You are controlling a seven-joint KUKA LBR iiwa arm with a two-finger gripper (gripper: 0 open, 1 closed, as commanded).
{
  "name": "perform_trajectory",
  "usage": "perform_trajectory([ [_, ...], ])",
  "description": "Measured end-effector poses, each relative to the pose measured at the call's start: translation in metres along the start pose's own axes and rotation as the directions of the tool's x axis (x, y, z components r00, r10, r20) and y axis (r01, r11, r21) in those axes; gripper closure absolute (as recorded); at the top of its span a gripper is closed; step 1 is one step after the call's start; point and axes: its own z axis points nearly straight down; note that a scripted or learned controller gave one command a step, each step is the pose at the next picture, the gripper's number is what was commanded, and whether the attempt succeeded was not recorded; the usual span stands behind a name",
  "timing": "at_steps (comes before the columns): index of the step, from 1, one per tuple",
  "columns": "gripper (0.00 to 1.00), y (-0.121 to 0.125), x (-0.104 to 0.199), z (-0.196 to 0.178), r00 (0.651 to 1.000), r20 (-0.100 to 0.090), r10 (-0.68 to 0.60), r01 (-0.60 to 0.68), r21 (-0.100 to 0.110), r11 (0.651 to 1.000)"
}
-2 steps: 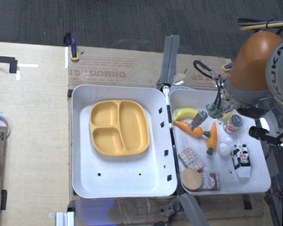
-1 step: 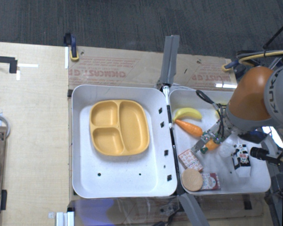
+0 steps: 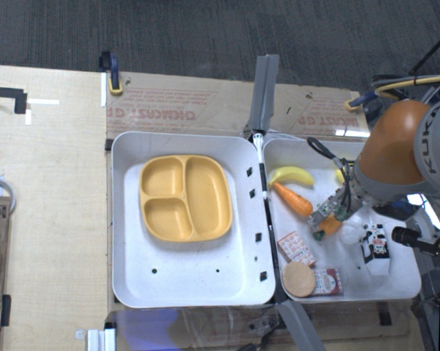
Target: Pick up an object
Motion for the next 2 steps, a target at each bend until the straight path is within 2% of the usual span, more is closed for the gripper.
perform_trajectory([
  [1, 1.0, -0.013, -0.012, 0.009, 0.992, 0.0, 0.124, -0.124, 0.0, 0.992],
  [2, 1.0, 0.056, -0.004, -0.091, 0.943, 0.001, 0.332, -0.332, 0.002, 0.943],
])
